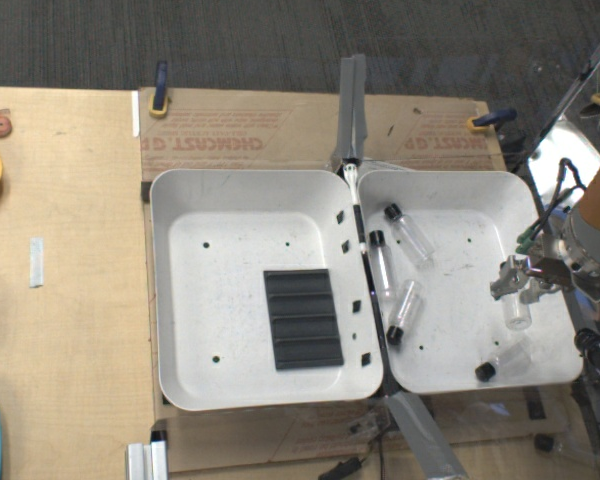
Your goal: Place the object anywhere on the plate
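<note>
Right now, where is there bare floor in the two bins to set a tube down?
Left bin: open all round the black ridged plate. Right bin: bare middle strip between the tubes by the divider and the gripper; crowded there and near the front tube.

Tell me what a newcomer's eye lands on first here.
First, the dark ribbed plate lying flat in the left bin, black against white. Next, the clear tubes with black caps scattered in the right bin, and the gripper reaching in from that bin's right edge.
</note>
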Controlling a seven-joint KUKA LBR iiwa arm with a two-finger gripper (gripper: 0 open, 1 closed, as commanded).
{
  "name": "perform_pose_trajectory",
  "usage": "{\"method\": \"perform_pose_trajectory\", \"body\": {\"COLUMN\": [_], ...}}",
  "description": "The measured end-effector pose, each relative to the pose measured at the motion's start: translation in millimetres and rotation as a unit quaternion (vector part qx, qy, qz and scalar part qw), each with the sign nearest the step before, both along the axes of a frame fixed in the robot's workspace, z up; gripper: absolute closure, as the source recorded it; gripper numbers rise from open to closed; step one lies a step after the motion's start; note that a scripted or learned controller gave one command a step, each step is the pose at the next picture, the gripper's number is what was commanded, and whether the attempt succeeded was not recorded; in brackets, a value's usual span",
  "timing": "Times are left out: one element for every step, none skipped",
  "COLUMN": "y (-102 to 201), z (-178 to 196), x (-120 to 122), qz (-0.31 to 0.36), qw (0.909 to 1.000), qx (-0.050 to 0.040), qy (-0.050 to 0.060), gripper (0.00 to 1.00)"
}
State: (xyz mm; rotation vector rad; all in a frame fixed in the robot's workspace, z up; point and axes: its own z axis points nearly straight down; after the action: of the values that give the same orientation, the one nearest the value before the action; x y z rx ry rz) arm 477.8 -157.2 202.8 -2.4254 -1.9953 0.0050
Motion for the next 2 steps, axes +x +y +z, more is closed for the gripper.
{"method": "perform_pose_trajectory", "body": {"y": [63,141], "z": [-43,-13], "x": [41,56], "qz": [-0.026,-0.059], "qw": [0.9997,0.9983], "qx": [0.0003,-0.0006], "qy": [0.001,0.001], "gripper": [1.0,1.0]}}
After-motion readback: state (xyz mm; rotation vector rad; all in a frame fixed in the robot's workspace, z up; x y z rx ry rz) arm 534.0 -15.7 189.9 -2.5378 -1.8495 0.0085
